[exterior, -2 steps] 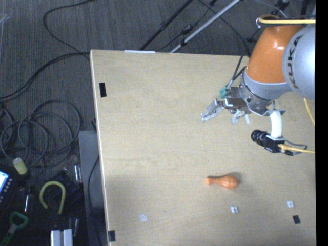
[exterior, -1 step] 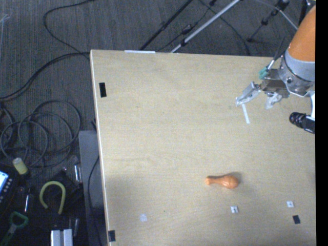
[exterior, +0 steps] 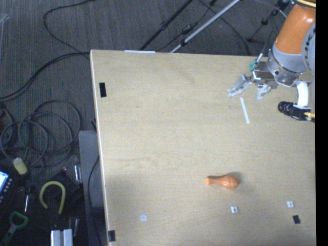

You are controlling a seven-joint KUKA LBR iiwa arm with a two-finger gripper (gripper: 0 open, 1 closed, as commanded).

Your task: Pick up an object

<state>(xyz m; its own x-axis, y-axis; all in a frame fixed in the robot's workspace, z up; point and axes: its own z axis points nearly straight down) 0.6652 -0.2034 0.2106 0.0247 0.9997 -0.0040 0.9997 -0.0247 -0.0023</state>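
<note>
An orange pear-shaped object [exterior: 223, 181] lies on its side on the tan bench top [exterior: 164, 137], toward the near right. My gripper [exterior: 249, 90] hangs at the far right of the bench, well behind the orange object and apart from it. Its two fingers stand spread and open, with nothing between them. The arm's orange band [exterior: 300, 27] and grey wrist rise above the gripper at the right edge.
A thin white strip [exterior: 245, 110] lies on the bench just in front of the gripper. Small white tags [exterior: 234, 209] and black marks [exterior: 102, 89] dot the surface. Cables and tools [exterior: 41, 137] lie on the floor past the bench's left edge.
</note>
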